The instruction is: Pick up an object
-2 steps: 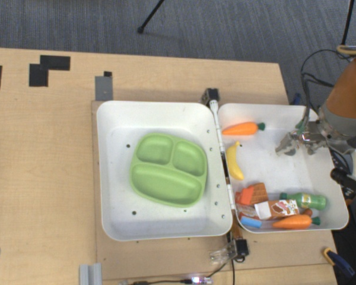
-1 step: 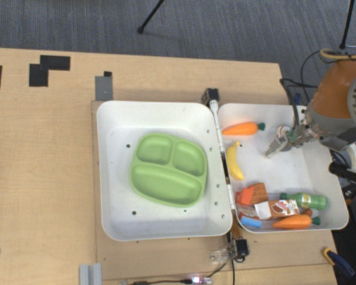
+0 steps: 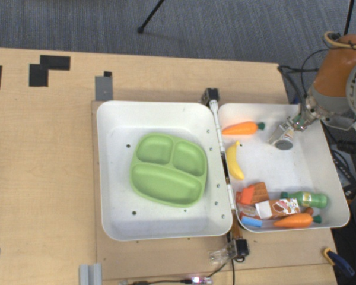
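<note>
The right bin [image 3: 311,159] holds an orange carrot [image 3: 240,128] at its far left and a yellow banana [image 3: 234,161] along its left wall. At the near edge lie a brown block [image 3: 253,193], a bottle with a green cap [image 3: 296,203], a second carrot [image 3: 293,220] and a small blue piece [image 3: 251,222]. My gripper [image 3: 283,136] hangs over the far right part of this bin, above bare floor to the right of the far carrot. Nothing shows between its fingers.
The left bin [image 3: 115,159] holds a green divided plate [image 3: 168,169]. A black clamp [image 3: 211,95] sits at the far end of the wall between the bins. Cables [image 3: 222,257] lie at the bench's near edge. Black markers [image 3: 47,69] are on the bench at far left.
</note>
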Controlling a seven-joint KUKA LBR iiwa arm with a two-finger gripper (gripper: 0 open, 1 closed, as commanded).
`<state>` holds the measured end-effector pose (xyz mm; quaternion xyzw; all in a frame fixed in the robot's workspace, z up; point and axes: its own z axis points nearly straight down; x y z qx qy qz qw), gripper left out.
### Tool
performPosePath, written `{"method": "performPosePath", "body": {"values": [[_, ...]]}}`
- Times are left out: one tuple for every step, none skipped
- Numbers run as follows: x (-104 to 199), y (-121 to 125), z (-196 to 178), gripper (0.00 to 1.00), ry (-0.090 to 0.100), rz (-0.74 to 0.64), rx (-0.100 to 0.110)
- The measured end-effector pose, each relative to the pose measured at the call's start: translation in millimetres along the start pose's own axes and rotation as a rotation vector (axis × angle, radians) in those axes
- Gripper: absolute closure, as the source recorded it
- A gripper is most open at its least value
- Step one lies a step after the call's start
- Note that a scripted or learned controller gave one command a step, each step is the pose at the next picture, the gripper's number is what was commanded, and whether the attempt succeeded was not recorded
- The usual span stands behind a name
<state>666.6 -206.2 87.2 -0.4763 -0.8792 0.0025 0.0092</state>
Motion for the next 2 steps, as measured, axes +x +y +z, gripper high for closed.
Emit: {"method": "performPosePath", "body": {"values": [[-1.9,3.7,-11.4,1.00,-0.020,-0.002,-0.016],[116.9,10.1,-132.1,1.00,-0.016,0.143,-0.021]]}}
